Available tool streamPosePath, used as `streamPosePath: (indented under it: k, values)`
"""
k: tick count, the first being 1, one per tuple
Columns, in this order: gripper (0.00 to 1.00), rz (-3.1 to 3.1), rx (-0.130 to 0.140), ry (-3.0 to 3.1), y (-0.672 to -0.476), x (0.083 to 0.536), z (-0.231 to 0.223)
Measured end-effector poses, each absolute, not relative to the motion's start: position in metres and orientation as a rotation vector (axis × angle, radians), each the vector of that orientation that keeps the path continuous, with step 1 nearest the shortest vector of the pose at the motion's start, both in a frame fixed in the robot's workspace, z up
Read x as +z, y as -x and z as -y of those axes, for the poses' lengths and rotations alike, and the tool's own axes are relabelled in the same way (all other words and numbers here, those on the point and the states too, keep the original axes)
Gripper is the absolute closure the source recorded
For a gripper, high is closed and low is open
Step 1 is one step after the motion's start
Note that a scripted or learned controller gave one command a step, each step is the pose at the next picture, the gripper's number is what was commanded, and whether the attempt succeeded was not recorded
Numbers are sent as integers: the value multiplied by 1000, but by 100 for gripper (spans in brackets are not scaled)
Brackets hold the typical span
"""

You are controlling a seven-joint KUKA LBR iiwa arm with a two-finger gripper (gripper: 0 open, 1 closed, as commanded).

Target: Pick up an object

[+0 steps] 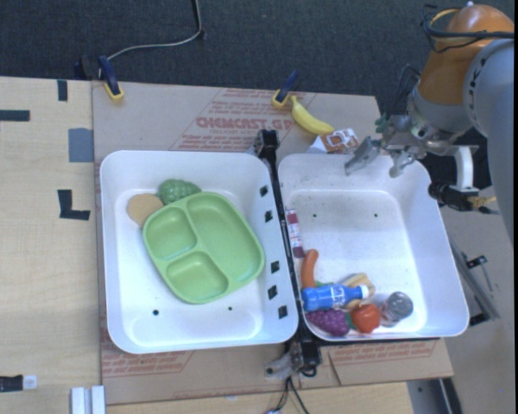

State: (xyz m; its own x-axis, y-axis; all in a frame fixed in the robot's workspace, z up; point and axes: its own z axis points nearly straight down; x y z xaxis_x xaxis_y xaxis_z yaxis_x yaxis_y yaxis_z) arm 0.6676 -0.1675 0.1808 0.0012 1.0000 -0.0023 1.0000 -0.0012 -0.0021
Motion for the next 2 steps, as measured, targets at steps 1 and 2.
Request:
streamPosePath:
  k: [1,2]
  values:
    - [100,-2222,-4,-2220,-668,191,166]
    - [100,-2225,2,-2218,-669,223,92]
